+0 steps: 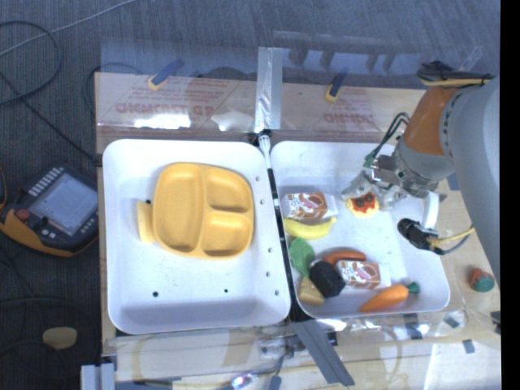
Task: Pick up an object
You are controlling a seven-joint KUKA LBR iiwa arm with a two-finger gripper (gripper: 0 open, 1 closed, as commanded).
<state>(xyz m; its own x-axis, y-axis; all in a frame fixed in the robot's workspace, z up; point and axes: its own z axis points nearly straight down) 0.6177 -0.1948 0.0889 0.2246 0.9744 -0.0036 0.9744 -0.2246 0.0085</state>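
My gripper [370, 187] hangs over the upper right part of the right bin [422, 295], at the end of the grey arm with the orange band [426, 124]. Directly beneath it, at its tip, is a small orange and red toy [363, 205]; I cannot tell whether the two touch. To the left of it are a red and white snack packet [307, 205] and a yellow banana [310, 229]. Lower in the bin are a green piece [301, 254], a hot dog [344, 255], a second packet [360, 274], a black object [327, 279] and a carrot [385, 298].
The left bin [130, 299] holds a yellow compartment plate [203, 210] with a yellow slab [144, 221] poking out at its left side. A strawberry-like toy [482, 279] lies on the bench right of the bins. A handheld control pendant [57, 210] sits on the floor at left.
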